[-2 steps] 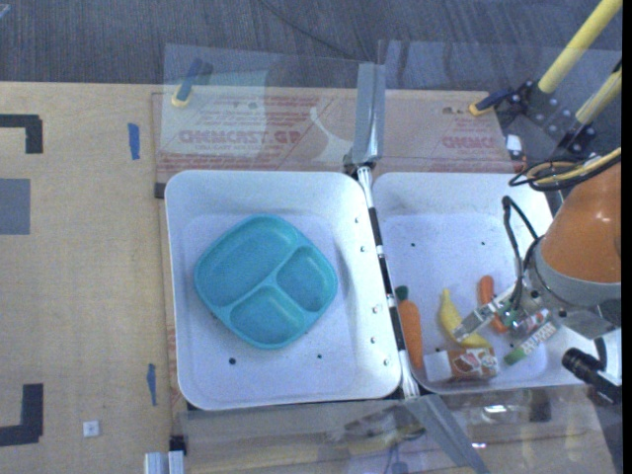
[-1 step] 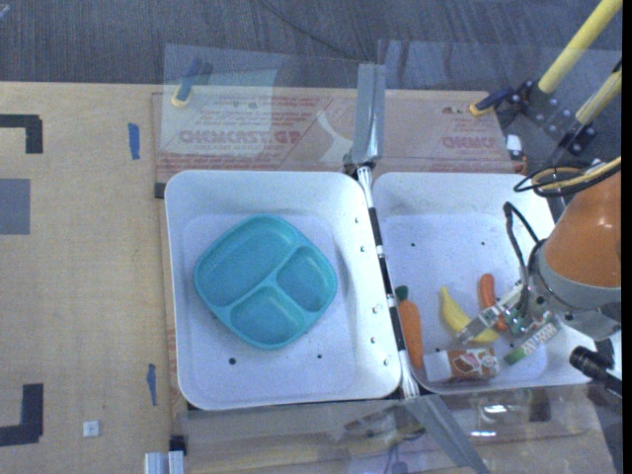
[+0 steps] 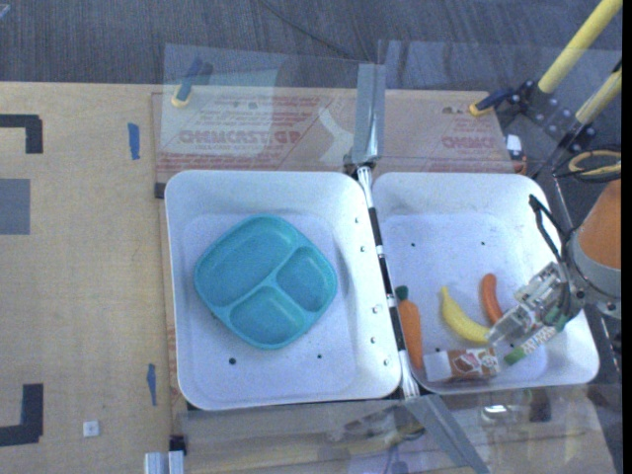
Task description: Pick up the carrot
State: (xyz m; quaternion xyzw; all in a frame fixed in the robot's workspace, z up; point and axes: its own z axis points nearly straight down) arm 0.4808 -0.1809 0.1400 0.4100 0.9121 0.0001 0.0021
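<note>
The carrot lies along the right bin's left wall; gripper hovers nearby, grip state unreadable

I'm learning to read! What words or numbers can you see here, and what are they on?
Red print on the clear panel behind the left bin: mirrored and too blurred to read.
Red print on the panel behind the right bin: too blurred to read.
Label on the small packet in the right bin: too small to read.
Nothing else carries words or numbers.
</note>
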